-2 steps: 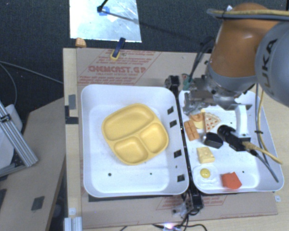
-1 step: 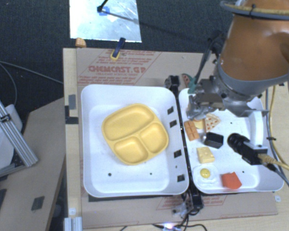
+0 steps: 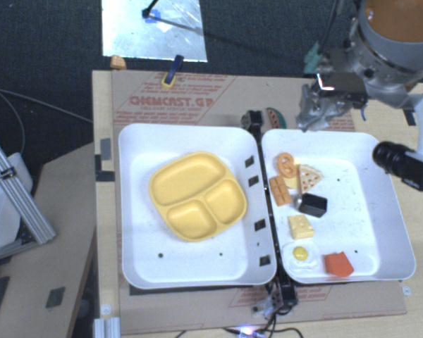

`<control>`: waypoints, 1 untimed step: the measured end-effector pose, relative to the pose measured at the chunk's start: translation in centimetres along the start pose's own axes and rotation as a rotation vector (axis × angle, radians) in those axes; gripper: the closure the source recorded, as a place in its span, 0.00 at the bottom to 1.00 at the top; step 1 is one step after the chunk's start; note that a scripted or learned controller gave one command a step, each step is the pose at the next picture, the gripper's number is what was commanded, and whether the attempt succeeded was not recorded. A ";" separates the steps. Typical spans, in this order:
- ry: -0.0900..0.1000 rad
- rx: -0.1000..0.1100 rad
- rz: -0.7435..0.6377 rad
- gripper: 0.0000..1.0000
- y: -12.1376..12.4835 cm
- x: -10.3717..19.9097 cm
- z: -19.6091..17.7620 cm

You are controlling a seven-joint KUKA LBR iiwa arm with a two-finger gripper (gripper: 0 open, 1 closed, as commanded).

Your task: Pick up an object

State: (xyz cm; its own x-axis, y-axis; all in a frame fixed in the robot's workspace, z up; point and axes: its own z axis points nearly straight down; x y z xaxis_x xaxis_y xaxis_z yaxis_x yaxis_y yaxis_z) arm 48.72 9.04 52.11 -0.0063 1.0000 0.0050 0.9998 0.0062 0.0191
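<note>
A: Where is the gripper right now?

B: At the far edge of the right shallow white bin, hanging from the grey arm with the orange band that comes in from the upper right. It sits above the bin's far left corner, over the cardboard sheet under the bins.

A: Is it wide, narrow, or holding something?

B: I cannot tell; the metal parts blur together at that spot. Nothing can be made out between them.

A: What could it pick up?

B: All the small things lie in the right bin, along its left side. Farthest is an orange pretzel-shaped toy, just beside it a triangular toy pizza slice. Below the pretzel lies a brown ridged toy strip, and a small black block touches the pizza slice's near tip. Nearer still are a pale yellow toy cheese cube, a toy fried egg and an orange-red block at the near edge.

A: And the left bin?

B: The left shallow white bin holds a yellow plastic divided tray with three compartments, lying at a tilt in the middle.

A: How far is the gripper from the toys?

B: Apart from all of them; the pretzel is nearest to it.
</note>
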 end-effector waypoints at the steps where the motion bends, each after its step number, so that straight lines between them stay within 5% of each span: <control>1: -0.006 0.014 0.010 1.00 -0.1 -6.0 -1.6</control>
State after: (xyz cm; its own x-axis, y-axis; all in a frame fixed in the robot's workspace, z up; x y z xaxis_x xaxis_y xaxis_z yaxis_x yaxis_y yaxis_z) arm 48.66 3.00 53.63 0.0041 1.0000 -0.0004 1.0000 -0.0041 0.0052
